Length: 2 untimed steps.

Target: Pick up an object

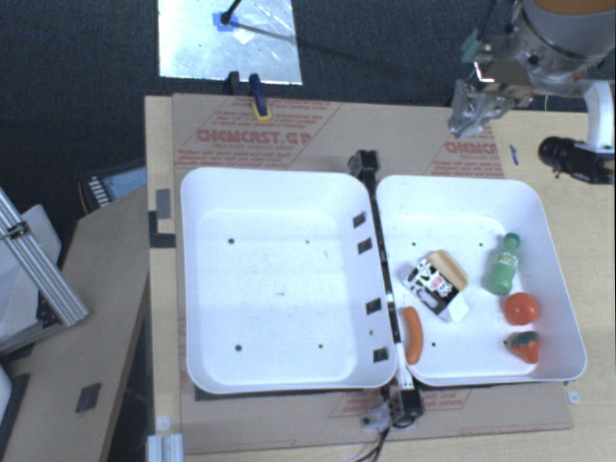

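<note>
The hand (472,114) hangs above the table (289,128), beyond the far rim of the right bin (462,195), toward that bin's far-left corner. Whether it is spread or pressed together I cannot tell at this angle; nothing is visibly between its tips.

Every candidate object lies in the right bin, on the near side of that far rim, so any pick means travelling toward the camera and downward. The green bottle (501,264) is the object closest to the far rim; it lies against the bin's right wall with its long axis running roughly from far rim to near rim, cap toward the far rim. Just nearer the camera than the bottle sit a red tomato (521,308) and, beyond it toward the near rim, a red-orange toy with a green top (525,346), possibly a strawberry or pepper.

Toward the bin's left wall lie a tan bread-like piece (448,269) touching a black-and-white packet (433,286), and an orange sausage-shaped toy (413,334) lying along the left wall.

Count: one bottle, one tomato, one red-orange toy, one bread piece, one packet, one sausage: six objects. The left bin (279,277) makes two bins.
</note>
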Tool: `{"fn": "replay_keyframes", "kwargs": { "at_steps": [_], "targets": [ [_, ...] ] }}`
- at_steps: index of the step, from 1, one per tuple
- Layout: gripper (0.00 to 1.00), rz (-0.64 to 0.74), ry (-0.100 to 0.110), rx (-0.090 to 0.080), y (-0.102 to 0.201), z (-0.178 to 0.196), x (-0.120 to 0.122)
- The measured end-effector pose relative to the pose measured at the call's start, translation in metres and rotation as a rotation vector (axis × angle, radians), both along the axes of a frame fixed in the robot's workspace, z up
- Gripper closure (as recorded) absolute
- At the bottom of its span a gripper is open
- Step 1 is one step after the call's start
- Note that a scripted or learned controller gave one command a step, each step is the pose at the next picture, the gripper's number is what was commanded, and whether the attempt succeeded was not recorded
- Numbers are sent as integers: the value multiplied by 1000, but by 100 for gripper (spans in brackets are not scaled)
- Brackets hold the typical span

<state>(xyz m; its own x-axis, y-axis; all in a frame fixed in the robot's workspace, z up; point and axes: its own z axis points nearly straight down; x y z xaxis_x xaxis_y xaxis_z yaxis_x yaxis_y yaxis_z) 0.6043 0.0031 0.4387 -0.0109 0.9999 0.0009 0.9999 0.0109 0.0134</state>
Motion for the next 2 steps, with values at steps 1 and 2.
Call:
{"fn": "replay_keyframes", "kwargs": {
  "at_steps": [1, 2],
  "targets": [
    [100, -11, 13, 0, -27, 4, -68],
    [100, -7, 13, 0, -26, -5, -119]
  ]
}}
